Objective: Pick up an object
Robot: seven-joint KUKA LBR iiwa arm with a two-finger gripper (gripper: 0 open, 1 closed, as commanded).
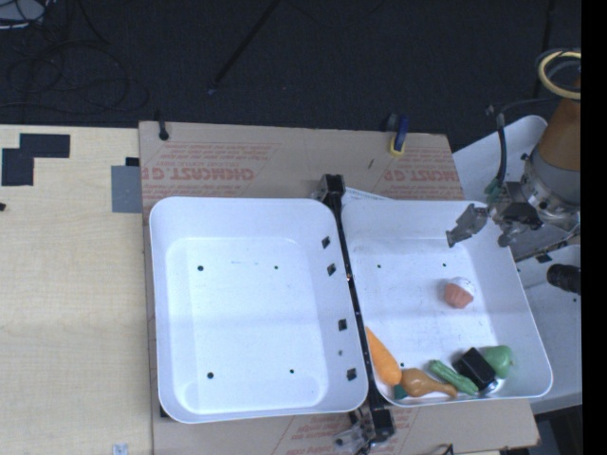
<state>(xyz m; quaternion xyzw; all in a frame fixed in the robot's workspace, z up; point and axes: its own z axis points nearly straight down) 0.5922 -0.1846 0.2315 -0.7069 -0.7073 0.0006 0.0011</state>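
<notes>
My gripper (pixel 486 234) hangs over the right bin's (pixel 408 245) far right corner, open, its two grey fingers spread with nothing between them. A small pink and white object (pixel 458 294) lies alone on the bin floor, below and a little left of the gripper. Along the bin's near edge lie an orange carrot (pixel 382 356), a tan piece (pixel 423 382), a green pod (pixel 451 377), a black block (pixel 474 368) and a green round piece (pixel 496 357), packed close together.
The left bin (pixel 237 245) sits beside the right one, with a black divider strip (pixel 346 282) between them. Both rest on a cardboard sheet (pixel 266 164). A blue and yellow clamp (pixel 398 133) stands at the cardboard's far edge.
</notes>
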